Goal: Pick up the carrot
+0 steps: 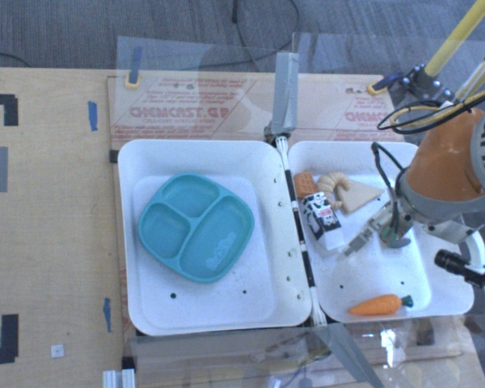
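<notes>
Here the gripper hangs over the right bin, fingers hard to read; the carrot lies apart, near edge.

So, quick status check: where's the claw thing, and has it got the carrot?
Gripper over right bin, nothing between its fingers. Carrot lying by the near wall, apart from it. Path looks clear.

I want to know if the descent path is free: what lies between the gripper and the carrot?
In the camera view, only bare white floor of the right bin lies between the gripper and the carrot.
</notes>
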`<move>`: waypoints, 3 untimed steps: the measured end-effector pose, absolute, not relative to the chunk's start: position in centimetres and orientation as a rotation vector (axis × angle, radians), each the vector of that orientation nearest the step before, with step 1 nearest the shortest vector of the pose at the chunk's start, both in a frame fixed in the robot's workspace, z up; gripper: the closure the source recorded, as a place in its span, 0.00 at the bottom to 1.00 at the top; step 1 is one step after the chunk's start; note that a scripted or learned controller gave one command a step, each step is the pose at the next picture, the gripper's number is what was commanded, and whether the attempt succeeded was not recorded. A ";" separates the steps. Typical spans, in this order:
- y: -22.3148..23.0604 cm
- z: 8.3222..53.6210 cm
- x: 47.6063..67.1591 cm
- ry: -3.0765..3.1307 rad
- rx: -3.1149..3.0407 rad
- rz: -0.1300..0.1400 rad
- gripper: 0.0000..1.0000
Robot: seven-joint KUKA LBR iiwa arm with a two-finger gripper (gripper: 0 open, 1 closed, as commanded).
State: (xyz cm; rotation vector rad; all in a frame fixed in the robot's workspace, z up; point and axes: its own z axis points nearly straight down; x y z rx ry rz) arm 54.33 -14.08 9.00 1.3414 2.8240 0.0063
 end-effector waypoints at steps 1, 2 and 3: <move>-14.1 10.1 54.5 2.820 1.342 0.010 1.00; -10.3 9.0 52.6 2.542 1.819 0.006 1.00; -10.4 9.0 49.6 2.182 2.244 0.016 1.00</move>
